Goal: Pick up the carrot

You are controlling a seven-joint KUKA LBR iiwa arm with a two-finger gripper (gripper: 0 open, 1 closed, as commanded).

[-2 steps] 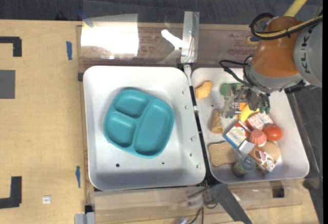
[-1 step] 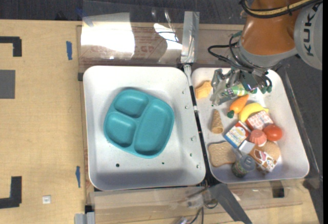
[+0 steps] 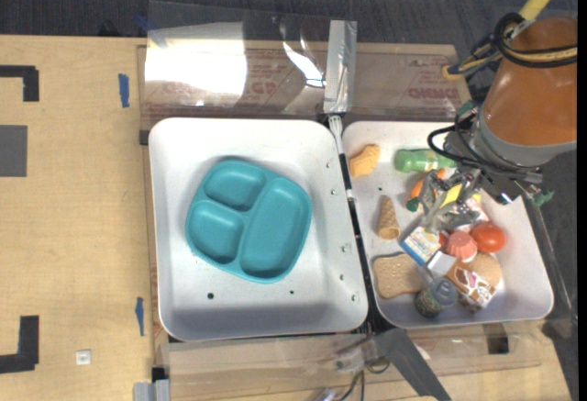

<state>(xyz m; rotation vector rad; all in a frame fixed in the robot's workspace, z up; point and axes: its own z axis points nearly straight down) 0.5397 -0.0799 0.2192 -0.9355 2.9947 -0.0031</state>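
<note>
The carrot, a small orange piece with a green end, lies in the upper middle of the right bin, just below a green item. My gripper hangs down from the orange-banded wrist right beside the carrot, on the carrot's right side, low among the cluttered items. Wrist hardware and cables cover part of the pile, and I cannot see whether the carrot is between the gripper's tips.
The right bin also holds a yellow-orange bread piece, an ice cream cone, a toast slice, a red tomato, a blue-white box and a can. A teal divided plate sits in the left bin.
</note>
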